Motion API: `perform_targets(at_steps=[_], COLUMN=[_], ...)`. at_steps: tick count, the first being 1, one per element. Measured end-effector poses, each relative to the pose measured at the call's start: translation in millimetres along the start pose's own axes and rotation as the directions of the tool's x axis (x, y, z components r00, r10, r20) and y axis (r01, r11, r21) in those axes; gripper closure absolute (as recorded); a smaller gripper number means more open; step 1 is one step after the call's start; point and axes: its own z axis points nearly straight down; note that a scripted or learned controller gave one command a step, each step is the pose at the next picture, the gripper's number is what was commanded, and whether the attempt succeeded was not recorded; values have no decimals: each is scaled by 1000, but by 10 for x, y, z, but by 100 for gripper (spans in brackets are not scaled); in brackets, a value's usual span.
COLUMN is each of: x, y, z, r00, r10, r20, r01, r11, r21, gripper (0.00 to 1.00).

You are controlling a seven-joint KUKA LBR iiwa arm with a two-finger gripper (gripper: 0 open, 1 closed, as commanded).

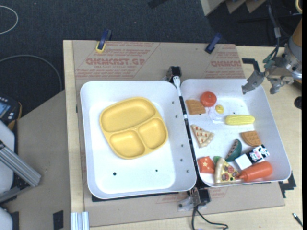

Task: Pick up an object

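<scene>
Dark carpet surrounds the cardboard-topped worktop (144, 61) bearing two shallow white bins. Left bin (91, 128) holds a yellow divided plastic plate (133, 127). Right bin (278, 143) holds toy foods, including a yellow corn cob (239, 120). Over its far right corner, the claw (264, 84) hangs spread wide, gripping nothing.

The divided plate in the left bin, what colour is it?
Yellow: the three-compartment plastic plate lies in the left white bin, clearest in the camera view.

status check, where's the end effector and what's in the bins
End effector open, holding nothing, over the right bin's far right corner. Toy food untouched in that bin; corn cob and tomato nearest. Yellow divided plate in left bin. Nothing obstructing.
</scene>
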Motion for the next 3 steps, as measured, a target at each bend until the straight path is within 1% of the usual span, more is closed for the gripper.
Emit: perform_targets(at_steps=[1,2,3], x=[7,11,19], y=[24,-34,-33], z=[-87,349,986], r00=[1000,1000,1000], r10=[-3,-3,-3], r20=[3,2,1], r01=[3,3,3], r11=[1000,1000,1000], r21=[-14,-11,-8], gripper=[0,0,0])
